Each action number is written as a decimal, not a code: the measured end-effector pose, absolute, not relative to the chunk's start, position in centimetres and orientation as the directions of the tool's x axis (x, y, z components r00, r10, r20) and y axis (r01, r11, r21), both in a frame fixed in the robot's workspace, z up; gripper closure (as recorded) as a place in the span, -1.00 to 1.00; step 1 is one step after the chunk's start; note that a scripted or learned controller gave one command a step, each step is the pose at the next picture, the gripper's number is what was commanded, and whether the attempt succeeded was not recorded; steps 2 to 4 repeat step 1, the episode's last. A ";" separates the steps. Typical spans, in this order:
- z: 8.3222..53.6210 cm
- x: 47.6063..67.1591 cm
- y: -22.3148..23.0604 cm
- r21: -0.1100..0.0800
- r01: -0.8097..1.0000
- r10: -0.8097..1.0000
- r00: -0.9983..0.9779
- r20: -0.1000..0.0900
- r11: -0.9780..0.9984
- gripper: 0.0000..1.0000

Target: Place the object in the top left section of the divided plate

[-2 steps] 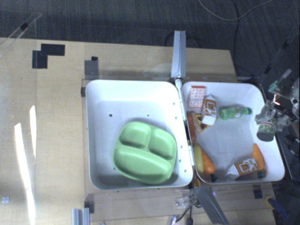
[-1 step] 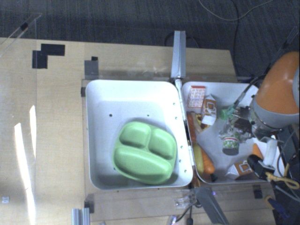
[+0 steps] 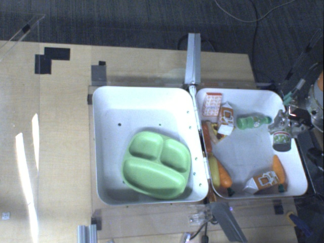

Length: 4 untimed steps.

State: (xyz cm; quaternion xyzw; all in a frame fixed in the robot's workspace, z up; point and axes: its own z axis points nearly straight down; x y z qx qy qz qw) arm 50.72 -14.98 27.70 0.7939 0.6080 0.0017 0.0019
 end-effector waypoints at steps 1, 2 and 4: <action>27.7 50.7 -15.0 0.005 0.966 0.966 0.260 0.000 -0.260 -1.00; 27.7 50.7 -15.0 0.005 0.966 0.966 0.260 0.000 -0.260 -1.00; 27.7 50.7 -15.0 0.005 0.966 0.966 0.260 0.000 -0.260 -1.00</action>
